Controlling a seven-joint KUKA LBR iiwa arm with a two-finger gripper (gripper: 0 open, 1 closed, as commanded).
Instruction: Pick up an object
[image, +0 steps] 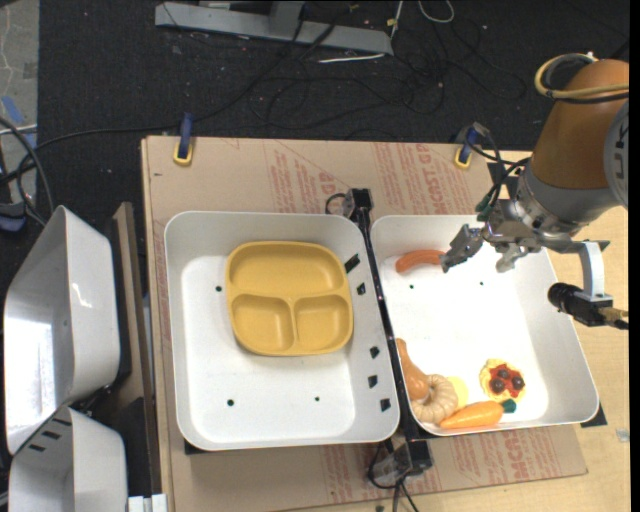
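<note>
Where the right-hand shallow white bin comes nearest, an orange plastic carrot lies along its front wall, w/ a tan toy squash just left and a small yellow pizza piece w/ red toppings behind. Left bin holds a yellow three-compartment plastic plate. Farther back, right bin, an orange sausage-shaped toy lies near the back-left corner; gripper hovers just right of it, fingers apart, nothing btwn them.

One fixed camera — above, angled down on both bins.
</note>
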